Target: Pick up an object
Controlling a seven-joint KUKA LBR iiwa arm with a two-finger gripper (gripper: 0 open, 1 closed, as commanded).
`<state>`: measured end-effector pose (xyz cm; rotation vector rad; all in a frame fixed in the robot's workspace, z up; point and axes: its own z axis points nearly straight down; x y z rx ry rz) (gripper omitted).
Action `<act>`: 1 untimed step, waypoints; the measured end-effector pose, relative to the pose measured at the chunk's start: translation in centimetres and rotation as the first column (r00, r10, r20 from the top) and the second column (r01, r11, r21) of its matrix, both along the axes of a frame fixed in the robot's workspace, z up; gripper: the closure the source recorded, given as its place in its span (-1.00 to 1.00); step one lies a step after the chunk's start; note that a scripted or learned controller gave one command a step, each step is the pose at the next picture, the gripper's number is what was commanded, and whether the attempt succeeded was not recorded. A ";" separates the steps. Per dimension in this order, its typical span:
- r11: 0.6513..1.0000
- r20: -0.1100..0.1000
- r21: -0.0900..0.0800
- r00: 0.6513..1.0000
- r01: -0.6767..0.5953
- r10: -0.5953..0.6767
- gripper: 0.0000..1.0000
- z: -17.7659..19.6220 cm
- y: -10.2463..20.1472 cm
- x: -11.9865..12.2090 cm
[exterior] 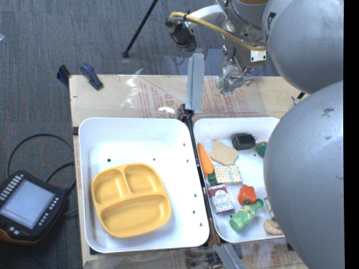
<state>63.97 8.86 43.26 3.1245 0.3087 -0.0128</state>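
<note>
My gripper (233,82) hangs high over the bench, behind the far rim of the right bin (224,121), with nothing seen in it. The right bin holds several small items: an orange carrot (205,158), a tan cracker (224,153), a black block (243,141), a checkered wafer (228,175), a red box (220,199), a red pepper (247,194), a green bottle (244,216) and a tan cookie (273,226). The arm's large grey links cover the bin's right side.
The left bin (85,150) holds a yellow divided plate (130,199). A grey upright post (195,83) stands at the back between the bins. A blue clamp (91,75) grips the bench's far left corner. A teach pendant (25,203) lies on the floor at left.
</note>
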 end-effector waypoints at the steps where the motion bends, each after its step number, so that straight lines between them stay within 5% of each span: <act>1: 1.000 -0.007 -0.003 1.000 0.005 -0.005 1.00 0.5 -0.2 0.2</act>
